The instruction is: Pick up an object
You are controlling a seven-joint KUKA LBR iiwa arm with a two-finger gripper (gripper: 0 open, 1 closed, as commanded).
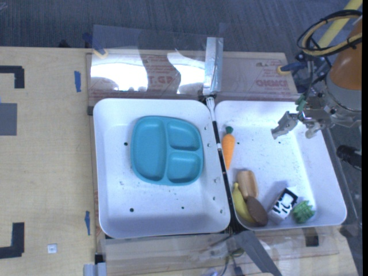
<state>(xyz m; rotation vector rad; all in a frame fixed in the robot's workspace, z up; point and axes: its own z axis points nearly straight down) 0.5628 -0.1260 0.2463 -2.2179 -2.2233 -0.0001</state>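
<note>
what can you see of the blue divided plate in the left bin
The blue divided plastic plate is a rounded-corner tray in matte teal with three compartments: one tall section on its left and two smaller ones stacked on its right, split by raised ridges. It lies flat, right side up, near the middle of the left shallow white bin, toward the far wall. Its compartments hold nothing, and only the bin floor touches it.
</note>
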